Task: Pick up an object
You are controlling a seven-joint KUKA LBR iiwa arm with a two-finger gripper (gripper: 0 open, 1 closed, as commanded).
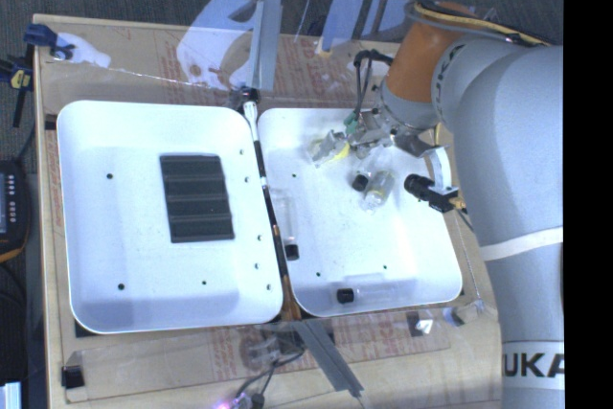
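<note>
Nearest the camera, a clear tube (362, 291) with a black cap lies along the front wall of the right bin (421, 287). Further in, a second clear tube (282, 217) rests against that bin's left wall. Across the divide, a black ribbed slab (196, 197) sits flat in the middle of the left bin (86, 235).

Deeper in the right bin lies a small clear piece (375, 187) with a dark end. Past it, a crumpled clear piece (326, 147) with a yellowish tint lies near the far wall.

My claw (358, 131) is down low in that far part, just beside the crumpled piece and to its right. I cannot tell how wide it stands, and I see nothing held in it.

I judge this to be the reach-and-grasp step, with no lift begun. The next move calls for centring over the crumpled piece, which looks light and likely to slip, then closing squarely before rising.
</note>
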